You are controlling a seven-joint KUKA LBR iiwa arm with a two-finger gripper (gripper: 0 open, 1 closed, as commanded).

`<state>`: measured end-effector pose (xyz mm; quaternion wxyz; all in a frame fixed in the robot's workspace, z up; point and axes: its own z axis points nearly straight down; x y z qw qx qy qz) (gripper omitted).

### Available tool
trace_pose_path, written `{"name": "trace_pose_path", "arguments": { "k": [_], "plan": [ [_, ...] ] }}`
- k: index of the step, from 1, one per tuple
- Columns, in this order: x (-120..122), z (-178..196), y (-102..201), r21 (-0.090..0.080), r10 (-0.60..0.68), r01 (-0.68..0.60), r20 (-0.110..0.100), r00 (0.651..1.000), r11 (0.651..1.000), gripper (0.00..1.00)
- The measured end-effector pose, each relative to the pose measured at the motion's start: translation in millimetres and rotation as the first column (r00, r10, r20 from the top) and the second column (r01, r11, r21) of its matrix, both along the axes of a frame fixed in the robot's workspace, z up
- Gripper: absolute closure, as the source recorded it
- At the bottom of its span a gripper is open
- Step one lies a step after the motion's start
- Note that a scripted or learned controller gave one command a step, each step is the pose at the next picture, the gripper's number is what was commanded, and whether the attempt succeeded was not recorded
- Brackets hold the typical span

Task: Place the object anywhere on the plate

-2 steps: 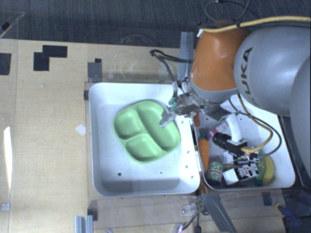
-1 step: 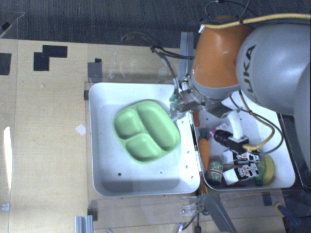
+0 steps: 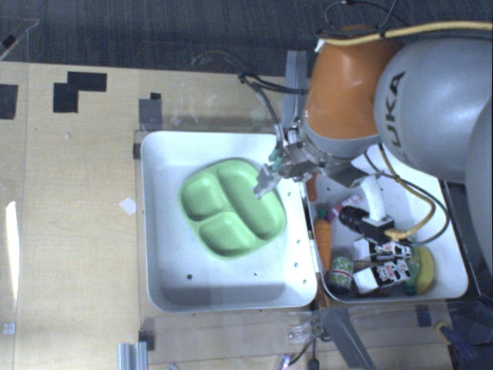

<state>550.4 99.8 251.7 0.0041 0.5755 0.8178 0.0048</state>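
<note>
A green plate (image 3: 229,209) with three compartments lies in the left white bin (image 3: 166,284). My gripper (image 3: 266,181) hangs over the plate's right rim, at the upper right compartment, under the orange wrist band (image 3: 347,91). I see no object clearly in it. The loose objects lie in the right bin (image 3: 454,284), partly hidden by the arm.
In the right bin lie an orange carrot (image 3: 324,241), a small can (image 3: 340,270), a dark bottle (image 3: 381,272), a yellow-green fruit (image 3: 423,269) and a white item (image 3: 375,194). Cables (image 3: 266,91) loop over the left bin's far edge. The arm covers the right bin's far part.
</note>
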Motion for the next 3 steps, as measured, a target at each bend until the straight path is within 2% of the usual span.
{"name": "trace_pose_path", "arguments": {
  "k": [1,2,3],
  "plan": [
    [2,11,1,0.002,0.002,-0.002,0.005,1.0,1.0,1.0],
    [1,11,1,0.001,0.002,-0.002,0.005,1.0,1.0,0.0],
    [3,22,1,0.003,0.005,-0.005,0.009,1.0,1.0,1.0]
  ]
}}
